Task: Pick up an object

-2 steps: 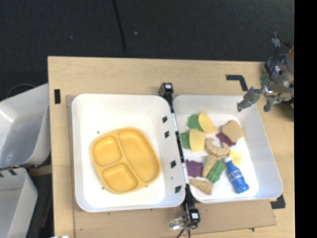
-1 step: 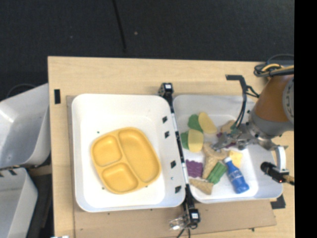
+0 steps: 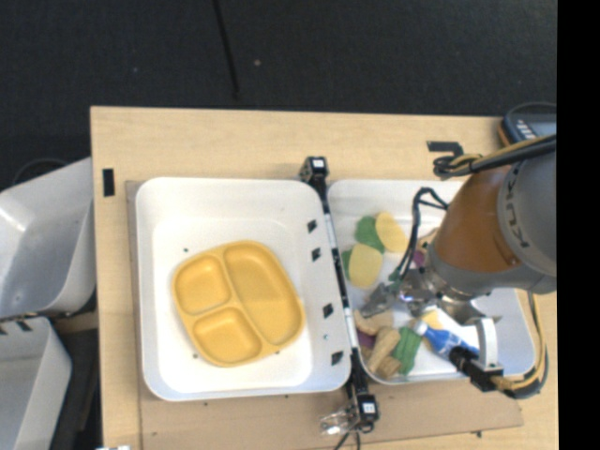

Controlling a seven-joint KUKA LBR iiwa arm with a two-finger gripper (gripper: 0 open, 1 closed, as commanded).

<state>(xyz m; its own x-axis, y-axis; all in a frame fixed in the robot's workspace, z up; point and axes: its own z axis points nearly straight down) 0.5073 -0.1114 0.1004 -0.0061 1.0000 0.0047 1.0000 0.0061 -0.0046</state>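
My gripper (image 3: 392, 298) hangs low over the right bin (image 3: 356, 198), at the end of the grey arm with its orange band (image 3: 473, 228). It sits just above a heap of small toy foods. A pale yellow piece (image 3: 365, 265) lies right beside it on the left. A green piece (image 3: 368, 232) and a yellow piece (image 3: 393, 232) lie further back. Tan pieces (image 3: 378, 327) and a green piece (image 3: 408, 345) lie in front of it, with a blue and white item (image 3: 442, 337) to their right. The arm hides part of the bin.
The left bin (image 3: 159, 251) holds a yellow divided plate (image 3: 237, 302) with three compartments. Black clips (image 3: 313, 169) mark the seam between the bins. A cable (image 3: 450, 164) runs along the bench behind the right bin.
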